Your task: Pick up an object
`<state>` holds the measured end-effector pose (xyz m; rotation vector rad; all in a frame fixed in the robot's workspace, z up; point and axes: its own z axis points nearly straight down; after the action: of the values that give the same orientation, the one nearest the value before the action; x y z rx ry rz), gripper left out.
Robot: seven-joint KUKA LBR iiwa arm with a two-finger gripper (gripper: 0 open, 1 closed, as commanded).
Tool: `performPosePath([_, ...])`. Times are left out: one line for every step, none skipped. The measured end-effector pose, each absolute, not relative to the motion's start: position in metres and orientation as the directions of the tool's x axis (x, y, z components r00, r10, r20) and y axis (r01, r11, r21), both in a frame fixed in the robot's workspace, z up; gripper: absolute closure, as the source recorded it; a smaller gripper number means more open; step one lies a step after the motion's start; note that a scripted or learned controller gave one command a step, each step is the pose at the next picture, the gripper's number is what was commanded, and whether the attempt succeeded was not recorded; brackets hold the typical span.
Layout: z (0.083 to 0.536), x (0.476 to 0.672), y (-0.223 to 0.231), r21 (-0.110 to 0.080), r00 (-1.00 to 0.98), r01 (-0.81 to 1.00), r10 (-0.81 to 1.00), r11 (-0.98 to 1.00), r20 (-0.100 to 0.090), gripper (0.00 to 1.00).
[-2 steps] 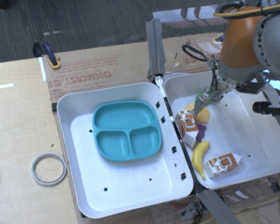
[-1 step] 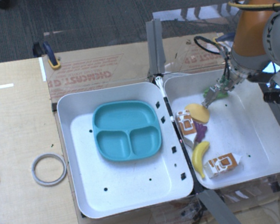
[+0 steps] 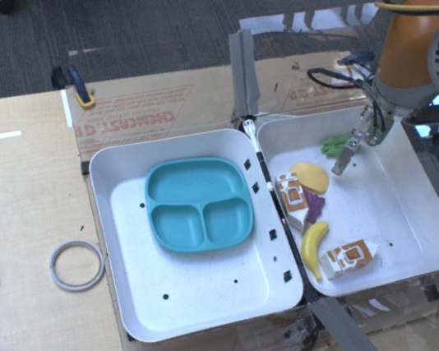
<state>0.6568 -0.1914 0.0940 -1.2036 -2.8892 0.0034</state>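
Whether the jaws are parted or closed cannot be made out at this size, and nothing is visibly gripped; the gripper [image 3: 344,162] hangs low over the back of the right bin [image 3: 412,205], angled down and to the left. The nearest things lie just to its left: a green object [image 3: 334,145] close beside the tip, and a yellow piece [image 3: 309,175] a little lower, so I judge either to be the likely target. Further off sit a small carton [image 3: 291,192], a purple item [image 3: 314,206], a banana [image 3: 314,246] lying roughly front to back, and a second carton [image 3: 348,257]. The left bin [image 3: 139,292] holds a teal divided plate [image 3: 199,204].
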Motion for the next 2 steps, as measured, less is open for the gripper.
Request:
performPosePath([0.1093, 0.6626, -0.1944, 0.007, -0.702, 0.712, 0.712, 0.702, -0.017, 1.0])
performPosePath([0.1092, 0.6624, -0.1943, 0.006, -0.702, 0.712, 0.712, 0.702, -0.016, 0.0])
